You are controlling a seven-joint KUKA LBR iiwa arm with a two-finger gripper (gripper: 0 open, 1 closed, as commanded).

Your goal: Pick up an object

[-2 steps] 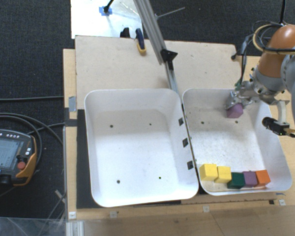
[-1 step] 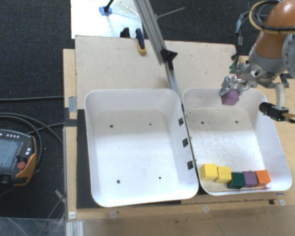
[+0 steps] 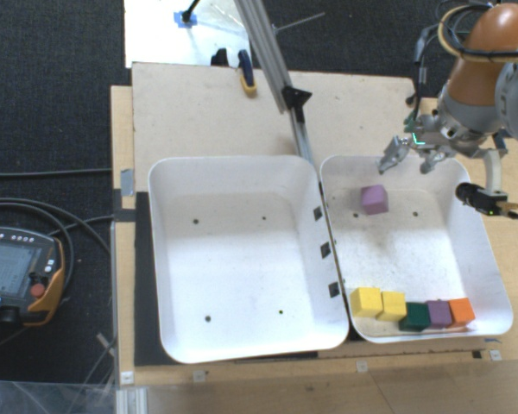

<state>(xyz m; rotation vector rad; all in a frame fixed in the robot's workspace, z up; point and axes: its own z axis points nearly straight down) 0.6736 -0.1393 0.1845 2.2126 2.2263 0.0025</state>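
Above the far edge of the right bin [image 3: 492, 270], the gripper [image 3: 412, 156] is held with its fingers apart, and nothing is seen between them. No object is held. The arm [image 3: 488, 63] is entered from the right, with its orange band above the wrist.

Six blocks are contained in the right bin. A purple block [image 3: 374, 199] is placed alone on the far half of the floor, just near-left of the gripper and well apart from the others. Along the near wall a row is formed, from left to right: a yellow block [image 3: 366, 301], a second yellow block [image 3: 393, 304], a green block [image 3: 415, 316], a mauve block [image 3: 438, 312] and an orange block [image 3: 461, 310]. These are packed touching one another and close against the wall.

The step in hand is judged to be the approach; no grasp has yet been made. The purple block is judged the easiest target, since clear floor is left on all its sides. For the next move, the gripper would need to be shifted near and slightly left until centred over that block, lowered with the fingers kept apart to straddle it, then closed. The row blocks are judged harder, as little room for the fingers is left between them.
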